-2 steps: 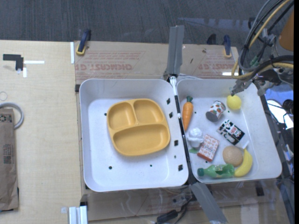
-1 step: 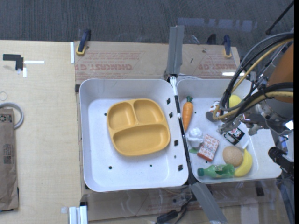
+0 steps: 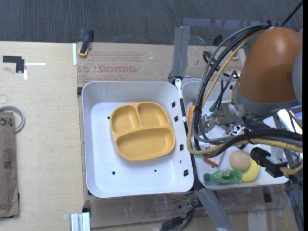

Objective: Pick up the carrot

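Observation:
The carrot (image 3: 191, 115) is a slim orange piece lying along the left wall of the right bin (image 3: 208, 183), partly covered by cables. My gripper (image 3: 210, 121) hangs low over that bin just right of the carrot, under the orange-banded wrist (image 3: 269, 66). Hoses and the arm's bulk hide most of it. I see nothing held in it.
The left bin (image 3: 96, 143) holds a yellow divided plate (image 3: 142, 130). At the front of the right bin lie a beige round item (image 3: 239, 160), a banana (image 3: 251, 172), a green item (image 3: 224, 176) and a small red-orange piece (image 3: 211, 162). Thick yellow and black hoses (image 3: 226, 146) loop over the bin.

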`<state>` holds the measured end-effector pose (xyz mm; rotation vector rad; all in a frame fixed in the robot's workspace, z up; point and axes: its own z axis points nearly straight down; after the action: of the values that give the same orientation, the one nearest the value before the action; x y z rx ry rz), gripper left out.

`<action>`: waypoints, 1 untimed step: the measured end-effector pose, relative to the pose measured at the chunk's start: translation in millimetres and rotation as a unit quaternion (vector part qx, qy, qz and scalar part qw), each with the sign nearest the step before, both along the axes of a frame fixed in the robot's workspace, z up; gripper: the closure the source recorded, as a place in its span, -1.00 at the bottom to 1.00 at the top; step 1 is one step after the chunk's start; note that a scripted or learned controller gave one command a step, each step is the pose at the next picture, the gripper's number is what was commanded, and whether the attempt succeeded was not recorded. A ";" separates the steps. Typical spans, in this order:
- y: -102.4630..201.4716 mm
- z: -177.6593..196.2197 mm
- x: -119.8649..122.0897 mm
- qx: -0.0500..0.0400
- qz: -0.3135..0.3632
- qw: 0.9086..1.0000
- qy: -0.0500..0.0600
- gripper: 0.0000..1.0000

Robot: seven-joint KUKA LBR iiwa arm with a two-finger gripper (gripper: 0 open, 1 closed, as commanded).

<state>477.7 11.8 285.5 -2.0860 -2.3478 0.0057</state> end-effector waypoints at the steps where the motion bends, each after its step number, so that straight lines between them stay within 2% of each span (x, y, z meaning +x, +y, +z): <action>1: -1.4 7.9 0.5 -0.001 -0.002 1.000 0.002 1.00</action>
<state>478.2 10.4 293.4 -2.0886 -2.3433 0.0107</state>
